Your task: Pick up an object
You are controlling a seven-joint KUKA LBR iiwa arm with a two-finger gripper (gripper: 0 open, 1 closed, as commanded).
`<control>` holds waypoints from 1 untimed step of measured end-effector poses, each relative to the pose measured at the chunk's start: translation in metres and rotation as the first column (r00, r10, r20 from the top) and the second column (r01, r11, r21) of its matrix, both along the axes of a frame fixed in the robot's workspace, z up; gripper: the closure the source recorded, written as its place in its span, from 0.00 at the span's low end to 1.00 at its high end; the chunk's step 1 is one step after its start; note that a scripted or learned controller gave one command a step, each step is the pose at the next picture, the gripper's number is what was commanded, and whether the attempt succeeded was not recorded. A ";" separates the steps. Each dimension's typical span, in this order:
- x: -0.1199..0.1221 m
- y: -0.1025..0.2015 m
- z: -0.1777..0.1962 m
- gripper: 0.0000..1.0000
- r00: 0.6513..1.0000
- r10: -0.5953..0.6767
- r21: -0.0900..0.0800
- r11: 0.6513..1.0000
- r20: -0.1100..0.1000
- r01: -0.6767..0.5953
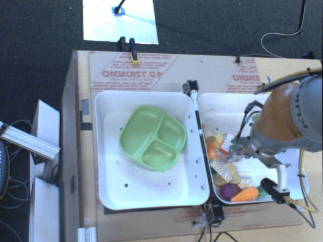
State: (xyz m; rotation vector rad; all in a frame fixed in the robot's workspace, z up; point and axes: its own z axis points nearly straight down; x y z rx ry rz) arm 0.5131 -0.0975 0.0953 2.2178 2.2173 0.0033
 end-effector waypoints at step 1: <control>0.000 -0.001 0.000 0.00 1.000 -0.001 -0.001 1.000 0.000 0.001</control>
